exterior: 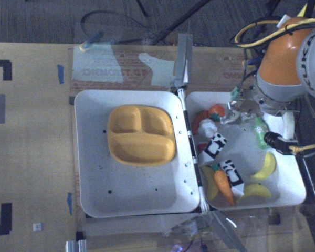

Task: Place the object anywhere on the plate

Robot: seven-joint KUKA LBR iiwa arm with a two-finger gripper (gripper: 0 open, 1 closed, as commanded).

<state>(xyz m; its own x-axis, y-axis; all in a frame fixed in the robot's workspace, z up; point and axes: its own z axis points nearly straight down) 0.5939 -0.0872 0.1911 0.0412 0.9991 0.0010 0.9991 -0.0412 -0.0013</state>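
**Toy food heaped in the right bin, plate bare in the left**

Nearest lie a tapered orange carrot [223, 187] and glossy curved bananas [266, 166]. Farther back, the smooth yellow three-section plate [142, 134] sits in the left bin [94, 182]. The gripper [237, 114] hovers over the right bin's far corner, near red toys; finger state cannot be told.

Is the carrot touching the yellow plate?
Apart. The camera view shows the carrot in the right bin, the plate in the left bin, with the bins' rims between them.
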